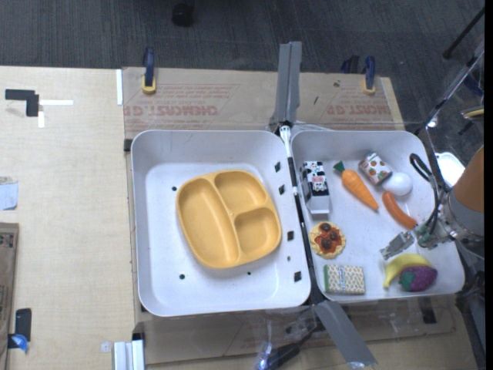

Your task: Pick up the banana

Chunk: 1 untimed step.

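Metal gripper (pixel 400 244) hangs low in the right bin (pixel 454 206), near its right edge, just above the banana (pixel 402 265); whether it is open or closed cannot be told. Going left to right: a yellow divided plate (pixel 229 218) lies in the left bin (pixel 146 230). The banana lies near the right bin's front right corner, touching a purple fruit (pixel 418 277).

The gripper (pixel 400 243) sits low in the right bin (pixel 350 141), just above-left of the banana (pixel 399 266), which lies against a purple fruit (pixel 420 277); the left bin (pixel 154 230) holds a yellow divided plate (pixel 228 218).
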Each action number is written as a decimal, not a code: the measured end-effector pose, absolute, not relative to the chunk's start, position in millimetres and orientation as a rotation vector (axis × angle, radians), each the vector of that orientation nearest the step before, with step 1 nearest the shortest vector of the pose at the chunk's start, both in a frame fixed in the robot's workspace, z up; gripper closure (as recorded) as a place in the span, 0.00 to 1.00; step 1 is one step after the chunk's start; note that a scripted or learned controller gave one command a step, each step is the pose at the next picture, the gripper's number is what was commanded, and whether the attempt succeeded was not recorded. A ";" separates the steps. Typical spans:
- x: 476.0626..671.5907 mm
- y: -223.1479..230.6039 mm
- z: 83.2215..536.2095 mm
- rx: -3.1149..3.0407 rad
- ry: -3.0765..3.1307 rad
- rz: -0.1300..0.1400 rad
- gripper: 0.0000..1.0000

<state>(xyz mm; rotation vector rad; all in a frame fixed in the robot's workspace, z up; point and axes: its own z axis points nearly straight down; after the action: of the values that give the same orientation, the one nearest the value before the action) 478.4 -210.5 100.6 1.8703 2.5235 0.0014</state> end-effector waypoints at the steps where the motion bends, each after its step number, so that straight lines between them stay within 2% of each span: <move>1: 477.9 -187.2 91.6 1.583 2.714 0.001 0.00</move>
<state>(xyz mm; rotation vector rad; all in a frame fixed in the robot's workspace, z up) 477.9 -187.2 91.6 1.5830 2.7140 0.0008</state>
